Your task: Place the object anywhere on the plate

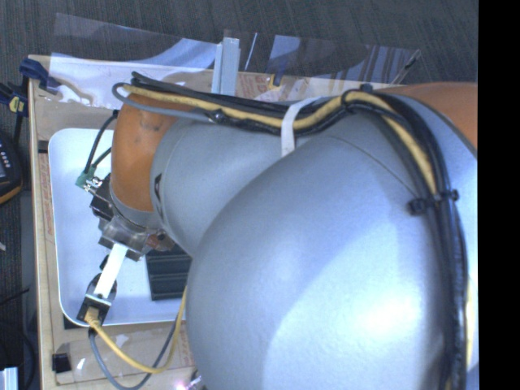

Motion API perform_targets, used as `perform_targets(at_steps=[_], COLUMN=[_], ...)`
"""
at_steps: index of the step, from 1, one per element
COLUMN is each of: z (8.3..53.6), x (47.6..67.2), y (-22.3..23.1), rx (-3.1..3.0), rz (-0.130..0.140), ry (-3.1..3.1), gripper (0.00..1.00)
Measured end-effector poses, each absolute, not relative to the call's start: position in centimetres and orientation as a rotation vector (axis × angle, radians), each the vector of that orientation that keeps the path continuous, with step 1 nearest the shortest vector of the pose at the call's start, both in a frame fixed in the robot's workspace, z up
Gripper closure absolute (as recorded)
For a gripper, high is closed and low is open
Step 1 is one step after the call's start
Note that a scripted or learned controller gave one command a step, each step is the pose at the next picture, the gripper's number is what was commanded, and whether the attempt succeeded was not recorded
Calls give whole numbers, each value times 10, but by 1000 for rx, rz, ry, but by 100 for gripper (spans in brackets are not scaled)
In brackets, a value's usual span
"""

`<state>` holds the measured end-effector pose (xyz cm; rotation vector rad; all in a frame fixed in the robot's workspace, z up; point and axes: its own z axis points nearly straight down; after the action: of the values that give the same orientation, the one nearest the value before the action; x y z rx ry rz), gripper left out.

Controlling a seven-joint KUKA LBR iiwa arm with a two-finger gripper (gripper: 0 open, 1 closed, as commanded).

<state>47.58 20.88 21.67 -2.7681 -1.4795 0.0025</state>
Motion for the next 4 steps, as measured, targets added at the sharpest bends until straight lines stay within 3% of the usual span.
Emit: perform_targets(at_steps=[1, 2, 3, 4], z=[321, 222, 279, 175], x=[478, 475, 476, 479], y=[220, 163, 90, 141], rx=[-2717, -2720, -2741, -2879], rz=[0, 11, 2, 14], ry=[-1571, -1568, -1529, -1250], gripper=[100, 100, 100, 100])
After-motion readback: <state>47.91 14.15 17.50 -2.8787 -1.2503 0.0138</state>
